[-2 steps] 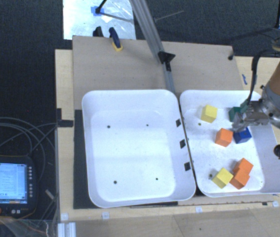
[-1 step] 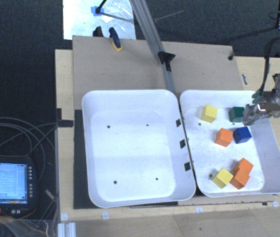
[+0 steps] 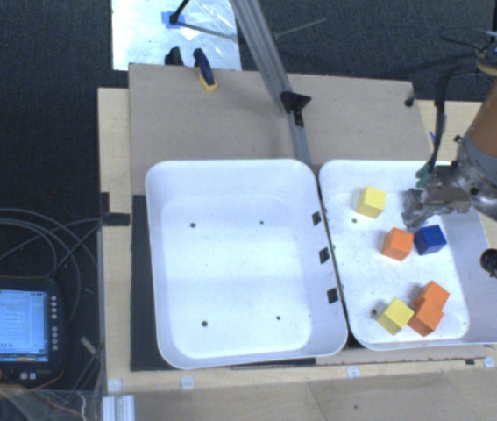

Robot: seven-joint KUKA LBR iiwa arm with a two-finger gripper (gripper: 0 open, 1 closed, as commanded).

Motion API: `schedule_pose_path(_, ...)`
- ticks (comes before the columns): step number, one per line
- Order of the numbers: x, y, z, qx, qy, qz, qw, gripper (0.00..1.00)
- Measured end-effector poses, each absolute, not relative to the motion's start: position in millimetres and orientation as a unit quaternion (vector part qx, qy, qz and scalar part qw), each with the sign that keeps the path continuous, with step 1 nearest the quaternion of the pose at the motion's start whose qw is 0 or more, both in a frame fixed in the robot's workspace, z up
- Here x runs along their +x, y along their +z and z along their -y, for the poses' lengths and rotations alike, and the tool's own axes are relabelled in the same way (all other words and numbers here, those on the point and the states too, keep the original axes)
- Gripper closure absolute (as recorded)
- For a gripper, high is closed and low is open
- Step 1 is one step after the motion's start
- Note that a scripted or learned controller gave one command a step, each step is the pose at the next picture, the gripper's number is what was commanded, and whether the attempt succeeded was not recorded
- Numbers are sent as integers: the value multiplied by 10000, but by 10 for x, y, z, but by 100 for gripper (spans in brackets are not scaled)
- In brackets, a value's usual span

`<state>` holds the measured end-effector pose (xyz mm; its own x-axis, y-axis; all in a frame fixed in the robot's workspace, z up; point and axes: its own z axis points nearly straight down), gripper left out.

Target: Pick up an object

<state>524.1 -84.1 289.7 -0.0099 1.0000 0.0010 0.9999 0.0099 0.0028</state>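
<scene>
You'll find the gripper (image 3: 421,207) low in the right bin (image 3: 351,175), just beside the blue cube (image 3: 429,239) and orange cube (image 3: 397,243). You can't tell its grip state. A yellow cube (image 3: 371,202) lies left of it.

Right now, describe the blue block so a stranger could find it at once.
Of the two white bins, look in the right bin, the one the arm reaches into. The blue block lies just below the gripper, right of an orange block. It is the only blue block among yellow and orange ones.
</scene>
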Motion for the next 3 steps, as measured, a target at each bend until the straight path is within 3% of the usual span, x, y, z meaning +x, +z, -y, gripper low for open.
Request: schedule_pose_path(3, 5189, 2626, -738, 7036, 2, -7106, -12, 100)
